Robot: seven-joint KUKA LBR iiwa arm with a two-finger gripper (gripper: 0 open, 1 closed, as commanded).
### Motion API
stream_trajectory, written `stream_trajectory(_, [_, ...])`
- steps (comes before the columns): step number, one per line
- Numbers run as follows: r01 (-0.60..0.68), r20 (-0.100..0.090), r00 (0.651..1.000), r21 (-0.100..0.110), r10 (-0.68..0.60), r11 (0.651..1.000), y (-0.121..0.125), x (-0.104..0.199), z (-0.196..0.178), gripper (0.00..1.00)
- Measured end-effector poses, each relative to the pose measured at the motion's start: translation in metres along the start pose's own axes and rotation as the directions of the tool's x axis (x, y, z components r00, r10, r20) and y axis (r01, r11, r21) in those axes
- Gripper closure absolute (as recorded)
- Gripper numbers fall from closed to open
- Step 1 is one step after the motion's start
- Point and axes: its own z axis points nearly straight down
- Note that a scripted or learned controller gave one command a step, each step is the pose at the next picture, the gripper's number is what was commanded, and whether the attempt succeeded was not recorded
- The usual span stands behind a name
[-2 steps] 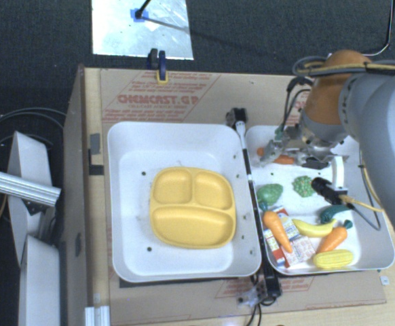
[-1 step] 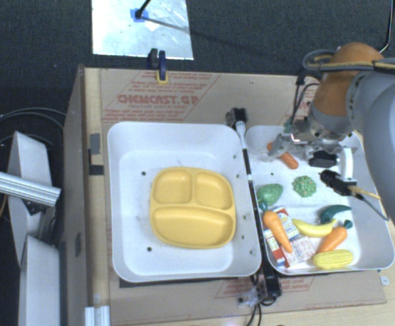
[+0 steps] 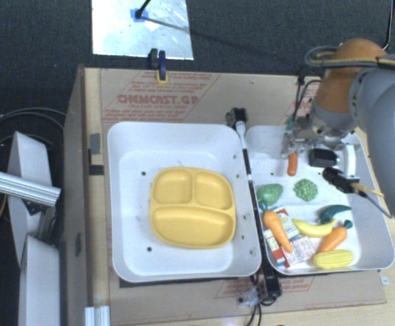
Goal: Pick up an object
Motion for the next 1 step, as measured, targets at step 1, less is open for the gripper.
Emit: stream_trajectory(1, [-0.003, 0.001, 1.000, -0.011, 0.003, 1.000, -0.0643, 0.0570, -0.0903, 1.00])
